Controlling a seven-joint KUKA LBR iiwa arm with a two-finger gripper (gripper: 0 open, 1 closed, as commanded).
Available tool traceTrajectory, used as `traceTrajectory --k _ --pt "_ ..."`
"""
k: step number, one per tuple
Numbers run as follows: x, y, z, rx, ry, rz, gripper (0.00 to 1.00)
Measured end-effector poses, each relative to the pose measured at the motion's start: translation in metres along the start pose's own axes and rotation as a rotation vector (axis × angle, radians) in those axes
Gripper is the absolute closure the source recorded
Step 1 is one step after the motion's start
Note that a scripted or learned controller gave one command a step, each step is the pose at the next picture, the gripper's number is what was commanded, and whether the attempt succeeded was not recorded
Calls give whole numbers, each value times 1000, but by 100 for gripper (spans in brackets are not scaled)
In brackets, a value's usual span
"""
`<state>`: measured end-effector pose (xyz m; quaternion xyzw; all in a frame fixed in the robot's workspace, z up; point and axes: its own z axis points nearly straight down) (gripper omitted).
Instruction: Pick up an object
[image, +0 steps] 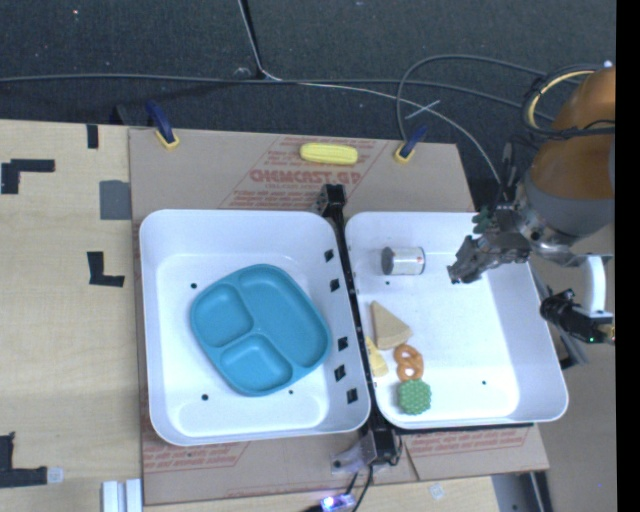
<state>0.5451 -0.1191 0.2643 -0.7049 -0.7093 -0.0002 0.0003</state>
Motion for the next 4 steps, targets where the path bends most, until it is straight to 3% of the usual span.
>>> traceTrajectory --k 2,4 --pt "97 -6 7 2 -1 2 100" --pt "214 -11 13 2 -1 1 100"
